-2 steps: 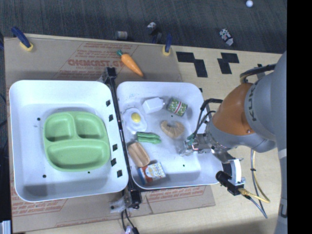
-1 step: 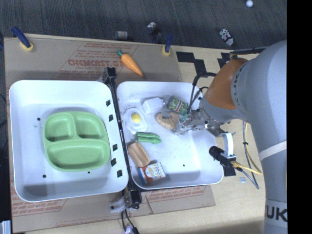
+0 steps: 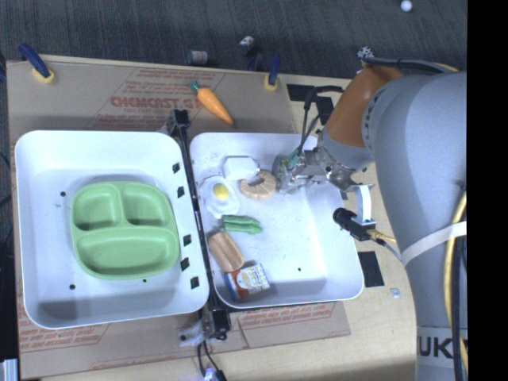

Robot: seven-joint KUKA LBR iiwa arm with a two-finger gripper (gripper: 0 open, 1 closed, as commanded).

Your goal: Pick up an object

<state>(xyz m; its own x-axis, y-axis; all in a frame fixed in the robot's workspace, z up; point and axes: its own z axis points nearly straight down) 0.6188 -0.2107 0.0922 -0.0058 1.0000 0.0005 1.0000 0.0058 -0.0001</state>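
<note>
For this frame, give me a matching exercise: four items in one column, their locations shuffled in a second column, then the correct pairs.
Items:
1. carrot
2. green divided plate
3. fried egg
4. small carton

Locations:
A. in the left bin
B. near the front edge of the right bin
C. on the cardboard behind the bins
D. in the right bin by its left wall, next to a white block

Pairs: 1-C, 2-A, 3-D, 4-B
</note>
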